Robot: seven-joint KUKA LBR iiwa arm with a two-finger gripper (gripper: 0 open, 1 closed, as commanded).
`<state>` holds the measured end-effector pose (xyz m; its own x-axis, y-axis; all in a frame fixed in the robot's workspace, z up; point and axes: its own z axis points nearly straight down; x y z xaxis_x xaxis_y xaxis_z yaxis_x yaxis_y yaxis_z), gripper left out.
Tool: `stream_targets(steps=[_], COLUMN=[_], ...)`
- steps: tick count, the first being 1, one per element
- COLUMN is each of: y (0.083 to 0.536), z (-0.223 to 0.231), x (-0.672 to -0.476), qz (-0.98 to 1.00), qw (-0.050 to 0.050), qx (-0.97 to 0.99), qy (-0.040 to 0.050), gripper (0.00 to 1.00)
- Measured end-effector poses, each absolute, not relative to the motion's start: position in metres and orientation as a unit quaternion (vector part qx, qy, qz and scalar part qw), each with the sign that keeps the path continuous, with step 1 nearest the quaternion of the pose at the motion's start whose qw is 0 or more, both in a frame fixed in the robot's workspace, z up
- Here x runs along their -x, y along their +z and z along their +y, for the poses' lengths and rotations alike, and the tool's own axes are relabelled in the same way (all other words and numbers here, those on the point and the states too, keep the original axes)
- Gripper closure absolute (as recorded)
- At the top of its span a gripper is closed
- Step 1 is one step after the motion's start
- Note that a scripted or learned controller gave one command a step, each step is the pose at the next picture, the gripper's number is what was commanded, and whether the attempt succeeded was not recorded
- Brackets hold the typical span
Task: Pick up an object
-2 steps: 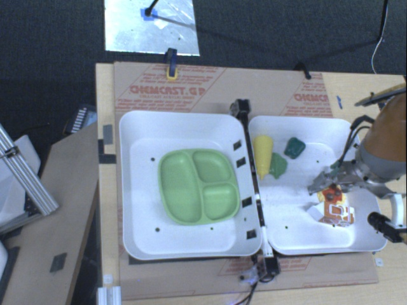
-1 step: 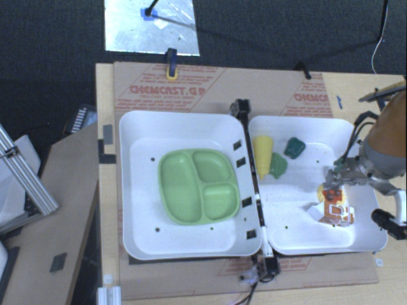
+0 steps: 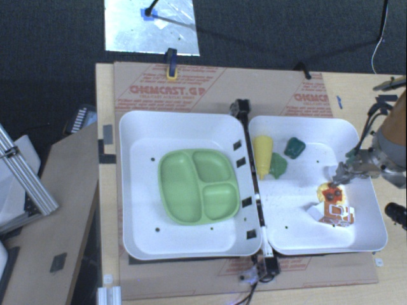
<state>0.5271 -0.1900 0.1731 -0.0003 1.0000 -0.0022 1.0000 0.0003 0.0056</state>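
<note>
The right bin (image 3: 299,129) holds a yellow cone-shaped object (image 3: 262,152) by the divider, a light green lump (image 3: 278,164) beside it, and a dark green piece (image 3: 294,147) further back. Toward the bin's right side lies a white, orange and yellow packet (image 3: 333,205). My gripper (image 3: 339,176) reaches in from the right and hangs just above the packet's upper end, close to it or touching it. Nothing shows between its fingers.
The left bin (image 3: 137,170) carries a light green divided plate (image 3: 197,186). A black clip row runs along the divider (image 3: 249,183) between the bins. Cardboard (image 3: 191,88) lies under both bins, with a yellow clamp (image 3: 172,65) at the back.
</note>
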Motion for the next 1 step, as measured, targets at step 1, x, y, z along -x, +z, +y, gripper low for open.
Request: stream_targets(steps=[1], y=[0.2373], z=[-0.1878], x=[-0.5265], qz=[0.709], qw=[0.004], qx=[-0.706], qy=[0.002], gripper=[1.0])
